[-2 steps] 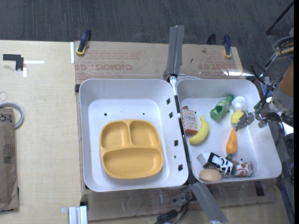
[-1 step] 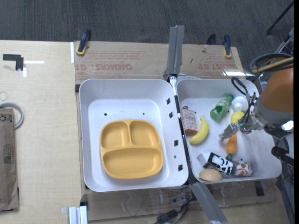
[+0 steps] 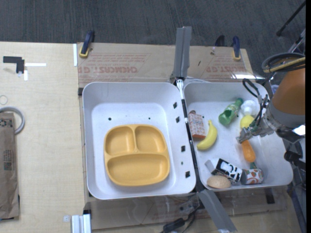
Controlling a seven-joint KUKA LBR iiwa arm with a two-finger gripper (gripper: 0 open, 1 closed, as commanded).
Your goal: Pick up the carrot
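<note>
A pale wooden bench (image 3: pixel 43 130) stands on dark grey carpet, with a sheet of printed cardboard (image 3: pixel 160 62) clamped along its far side. On it lie two shallow white bins, edge to edge. The left bin (image 3: pixel 92 130) holds a yellow divided plate (image 3: pixel 137 154), smooth moulded plastic with three compartments.

In the right bin (image 3: pixel 282 176) the carrot (image 3: pixel 248 151) lies toward the right side, a short orange taper, smooth and slightly glossy, its length running near to far. Around it: a curved yellow banana (image 3: pixel 209 136) to the left, a green bottle (image 3: pixel 229 113) on the far side, a small yellow rounded piece (image 3: pixel 247 121) beside that, a reddish printed packet (image 3: pixel 197 125), a black-and-white boxy item (image 3: pixel 228 169), a tan bread roll (image 3: pixel 218 182) and a printed can (image 3: pixel 252 176) along the near wall.

The gripper (image 3: pixel 249 134) hangs just above the carrot's far end; whether its pincer is apart or together I cannot tell, as the fingers blur into the metal around them.

To do this step well, I judge the arm should centre over the carrot's thicker middle rather than its tip, close across the narrow width, and come straight down. The smooth tapered skin may slip, so a grip at the tip would likely squeeze it out. The yellow piece and the can are near enough to mind.
</note>
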